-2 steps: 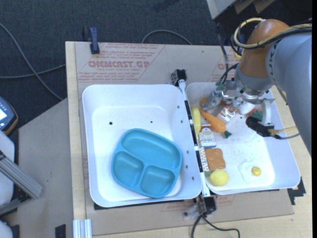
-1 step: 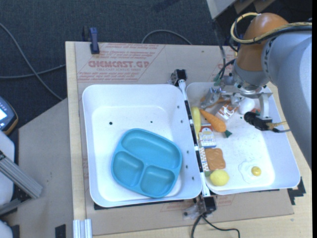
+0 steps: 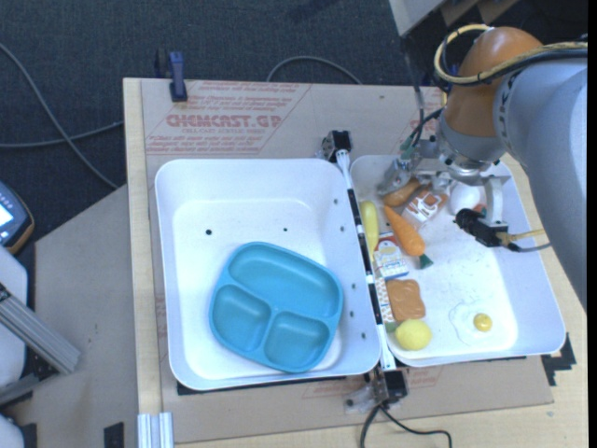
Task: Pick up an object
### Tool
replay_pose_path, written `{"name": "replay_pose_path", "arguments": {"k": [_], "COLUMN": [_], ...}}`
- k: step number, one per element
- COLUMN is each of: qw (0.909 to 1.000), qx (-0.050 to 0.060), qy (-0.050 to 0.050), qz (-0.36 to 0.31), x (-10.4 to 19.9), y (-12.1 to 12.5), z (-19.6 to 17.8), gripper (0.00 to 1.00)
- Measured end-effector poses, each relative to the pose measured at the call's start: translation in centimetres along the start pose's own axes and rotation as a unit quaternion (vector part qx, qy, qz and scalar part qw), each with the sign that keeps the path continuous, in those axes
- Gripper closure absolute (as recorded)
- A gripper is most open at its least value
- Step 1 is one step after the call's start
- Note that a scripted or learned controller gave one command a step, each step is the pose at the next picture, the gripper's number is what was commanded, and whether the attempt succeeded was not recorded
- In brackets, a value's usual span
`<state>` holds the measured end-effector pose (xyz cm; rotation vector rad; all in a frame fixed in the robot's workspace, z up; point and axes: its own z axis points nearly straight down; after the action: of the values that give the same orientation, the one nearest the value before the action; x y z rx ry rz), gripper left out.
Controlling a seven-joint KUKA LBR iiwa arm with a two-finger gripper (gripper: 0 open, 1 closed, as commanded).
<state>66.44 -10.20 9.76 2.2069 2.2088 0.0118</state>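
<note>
Hovered low at upper right of frame over the right bin (image 3: 532,329): the hand (image 3: 438,177), opening and contents impossible to tell. Nearest it, a carrot (image 3: 405,232) and small packet (image 3: 428,204), crowded together. Best descended squarely over one item, clear of neighbours and bin wall.

Red "CHEMCAST GP" is printed on the board (image 3: 224,119).

Dark carpet floor (image 3: 75,35) with grey cables (image 3: 56,138) around a cardboard-topped bench (image 3: 224,119).
</note>
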Motion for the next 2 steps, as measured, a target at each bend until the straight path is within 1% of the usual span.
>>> {"name": "replay_pose_path", "arguments": {"k": [1, 2], "qw": [1.0, 1.0], "qx": [-0.004, 0.005], "qy": [-0.003, 0.004], "qz": [0.0, -0.002], "x": [-0.3, 4.9], "y": [0.2, -3.8], "z": [-1.5, -13.9], "gripper": [1.0, 1.0]}}
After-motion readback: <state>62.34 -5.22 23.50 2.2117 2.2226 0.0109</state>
